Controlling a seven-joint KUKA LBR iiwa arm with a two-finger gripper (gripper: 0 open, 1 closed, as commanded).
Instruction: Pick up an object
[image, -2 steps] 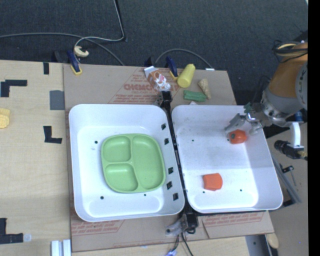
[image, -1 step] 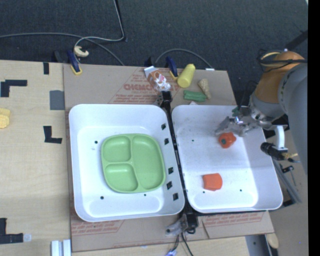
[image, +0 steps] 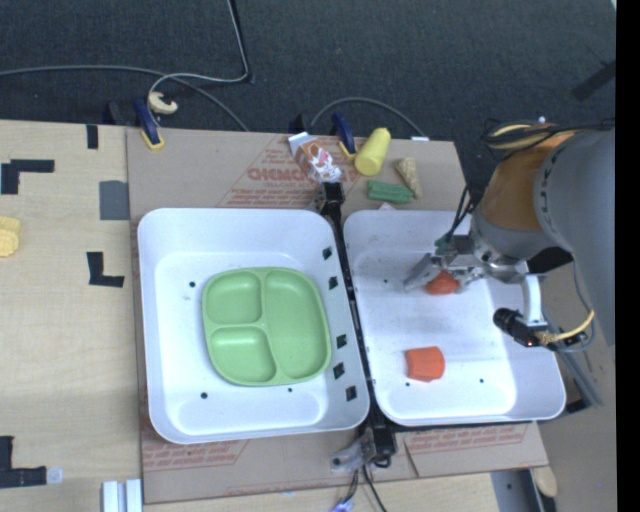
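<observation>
1. The grey arm with the orange band (image: 520, 190) reaches in from the right over the right-hand shallow white bin (image: 390, 395).
2. The gripper (image: 432, 272) sits low in the upper middle of that bin. Its two metal fingers (image: 420, 272) point left and appear spread, released; an orange-red rounded object (image: 441, 285) lies just beside and partly under them, but it is not clearly between them.
3. A second candidate, an orange block with a flat top (image: 425, 364), lies nearer the front wall of the same bin, well apart from the gripper.
4. The left-hand white bin (image: 160, 300) carries a green three-compartment plastic tray (image: 266, 325). A yellow cylinder (image: 373, 150), a green bar (image: 388, 192) and a small printed packet (image: 315, 157) lie on the bench behind the bins.
5. Judgement: the step in hand is closing on the rounded object.
6. To do it well, centre the jaws so the object sits squarely between them, lower until the tips nearly meet the bin floor, then close.
7. Risk: a rounded object may roll or squirt out from an off-centre pinch; lift straight up and slowly.
</observation>
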